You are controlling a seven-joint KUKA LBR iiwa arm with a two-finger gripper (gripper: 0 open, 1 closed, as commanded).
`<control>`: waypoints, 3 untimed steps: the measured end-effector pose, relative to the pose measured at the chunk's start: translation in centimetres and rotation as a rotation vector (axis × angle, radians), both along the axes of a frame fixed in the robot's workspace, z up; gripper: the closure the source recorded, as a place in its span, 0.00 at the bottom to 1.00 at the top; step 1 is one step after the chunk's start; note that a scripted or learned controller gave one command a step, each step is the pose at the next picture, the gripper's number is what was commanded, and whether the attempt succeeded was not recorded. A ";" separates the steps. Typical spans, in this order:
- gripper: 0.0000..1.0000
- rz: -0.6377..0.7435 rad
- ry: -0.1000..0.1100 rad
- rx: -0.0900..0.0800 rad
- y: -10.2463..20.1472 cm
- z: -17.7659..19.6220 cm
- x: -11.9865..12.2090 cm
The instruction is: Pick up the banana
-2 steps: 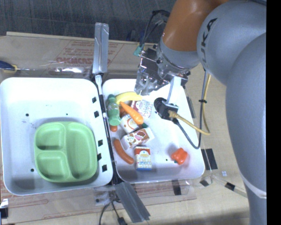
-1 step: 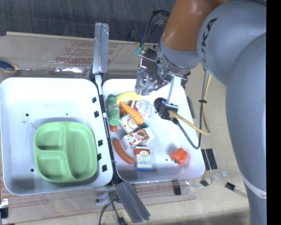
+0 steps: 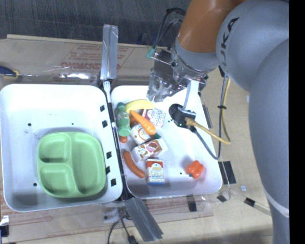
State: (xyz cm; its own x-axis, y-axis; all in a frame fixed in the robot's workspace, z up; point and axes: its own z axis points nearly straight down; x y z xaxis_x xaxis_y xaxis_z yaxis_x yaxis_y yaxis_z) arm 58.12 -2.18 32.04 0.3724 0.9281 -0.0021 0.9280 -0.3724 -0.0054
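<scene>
Grey and bulky, the arm's upper body (image 3: pixel 264 80) is seen closest to the lens, and from it the pincer (image 3: pixel 160 91) is reached down over the far rim of the right-hand shallow white bin (image 3: pixel 206 184); its translucent tips are blurred together, so whether it is spread or closed cannot be told, and nothing is seen held in it. Just below and slightly left of those tips, the short yellow curved banana (image 3: pixel 136 105) is found at the bin's far-left corner, its long axis laid roughly left to right, with the orange carrot (image 3: pixel 143 122) pressed against its near side.
</scene>
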 end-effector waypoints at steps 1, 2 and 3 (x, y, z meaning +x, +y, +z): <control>0.00 0.000 0.000 0.000 0.0 0.0 0.0; 1.00 0.008 0.004 -0.001 0.1 0.9 0.0; 1.00 -0.203 -0.003 -0.001 7.7 6.4 -0.1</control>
State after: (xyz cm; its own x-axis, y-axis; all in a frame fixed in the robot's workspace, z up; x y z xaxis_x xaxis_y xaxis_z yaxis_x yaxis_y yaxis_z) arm 57.99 5.53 38.49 0.5519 0.8339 -0.0015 0.8339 -0.5519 -0.0021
